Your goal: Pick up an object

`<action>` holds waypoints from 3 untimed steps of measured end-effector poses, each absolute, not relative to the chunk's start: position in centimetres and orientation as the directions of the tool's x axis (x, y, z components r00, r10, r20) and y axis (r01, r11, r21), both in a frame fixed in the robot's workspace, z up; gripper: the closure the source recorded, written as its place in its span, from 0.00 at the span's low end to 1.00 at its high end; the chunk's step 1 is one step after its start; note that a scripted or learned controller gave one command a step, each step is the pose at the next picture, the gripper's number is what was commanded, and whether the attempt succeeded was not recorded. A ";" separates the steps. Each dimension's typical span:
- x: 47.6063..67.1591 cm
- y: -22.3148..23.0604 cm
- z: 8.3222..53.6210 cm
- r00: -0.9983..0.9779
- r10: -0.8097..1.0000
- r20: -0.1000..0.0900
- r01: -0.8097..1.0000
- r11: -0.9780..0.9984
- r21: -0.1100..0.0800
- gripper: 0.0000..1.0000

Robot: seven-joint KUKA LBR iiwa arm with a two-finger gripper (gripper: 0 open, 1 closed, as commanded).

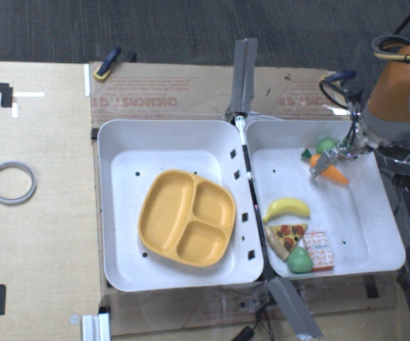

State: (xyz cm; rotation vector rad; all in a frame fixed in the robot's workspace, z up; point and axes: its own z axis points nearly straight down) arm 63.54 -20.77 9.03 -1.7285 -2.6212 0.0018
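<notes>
We see the gripper (330,163) down in the right bin (375,258), near its far edge and toward the far right corner, right over an orange carrot-like toy (331,174) with a green toy (325,146) just behind it. Its tip sits so tight among these pieces that we cannot tell what state it is in, or whether anything is caught in it. We judge the carrot toy to be the target, since the tool is lowered onto it and not onto the other items.

Those others lie together near the bin's near left corner, well apart from the tool: a banana (288,207), a pizza slice (286,236) just below it, a green ball (300,260) and a small red-and-white box (318,251) touching it. The left bin (112,212) carries a yellow divided plate (187,218) at its middle, which we take as no part of this pick
</notes>
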 end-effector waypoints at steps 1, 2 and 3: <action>65.6 -21.8 8.9 -0.478 0.878 0.016 0.878 0.478 -0.013 0.00; 65.4 -22.0 9.4 -0.477 0.879 0.017 0.878 0.478 -0.020 1.00; 64.7 -22.1 12.6 -0.607 0.795 0.002 0.795 0.607 -0.002 1.00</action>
